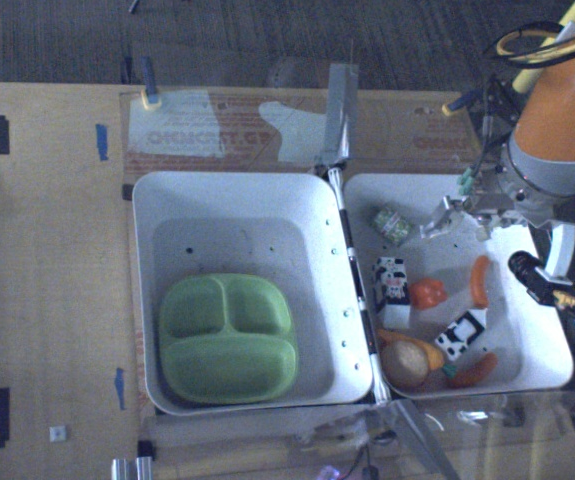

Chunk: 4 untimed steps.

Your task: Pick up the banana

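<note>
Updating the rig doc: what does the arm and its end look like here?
The arm is grey, with a broad orange band above the wrist. Yellow and black cables loop past its top. The pincer is bare grey metal with small teal bits on it. A black part juts out below the wrist.

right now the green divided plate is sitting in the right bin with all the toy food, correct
Not quite. The camera view shows the green divided plate in the left bin, by itself. The toy food lies in the right bin, as you said.
</note>
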### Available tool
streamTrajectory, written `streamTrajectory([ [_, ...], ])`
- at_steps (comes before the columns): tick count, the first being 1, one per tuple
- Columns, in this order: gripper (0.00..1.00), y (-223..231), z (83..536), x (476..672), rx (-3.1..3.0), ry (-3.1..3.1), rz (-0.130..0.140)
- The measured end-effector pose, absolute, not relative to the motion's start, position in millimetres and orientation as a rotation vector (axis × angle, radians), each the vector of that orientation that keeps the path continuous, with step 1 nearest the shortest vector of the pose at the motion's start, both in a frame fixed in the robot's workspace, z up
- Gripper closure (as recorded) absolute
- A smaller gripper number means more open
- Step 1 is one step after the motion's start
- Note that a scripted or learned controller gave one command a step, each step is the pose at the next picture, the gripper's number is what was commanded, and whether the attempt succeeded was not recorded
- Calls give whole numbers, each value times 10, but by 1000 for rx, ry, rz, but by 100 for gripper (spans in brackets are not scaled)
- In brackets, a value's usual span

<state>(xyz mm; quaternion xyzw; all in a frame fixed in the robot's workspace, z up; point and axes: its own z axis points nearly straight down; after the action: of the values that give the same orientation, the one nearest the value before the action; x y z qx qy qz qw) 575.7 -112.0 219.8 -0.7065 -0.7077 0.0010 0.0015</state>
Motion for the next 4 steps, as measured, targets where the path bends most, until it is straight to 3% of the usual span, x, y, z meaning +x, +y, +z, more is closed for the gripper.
streamTrajectory([
  [1,0,-1065,3565,6243,-2255,-2188,1],
  [2,0,-1238,1258,5718,-2383,-2042,4],
  [3,0,-1235,2019,5435,-2399,-2027,2],
  [4,0,-1030,1089,5395,-2801,-1418,6],
])
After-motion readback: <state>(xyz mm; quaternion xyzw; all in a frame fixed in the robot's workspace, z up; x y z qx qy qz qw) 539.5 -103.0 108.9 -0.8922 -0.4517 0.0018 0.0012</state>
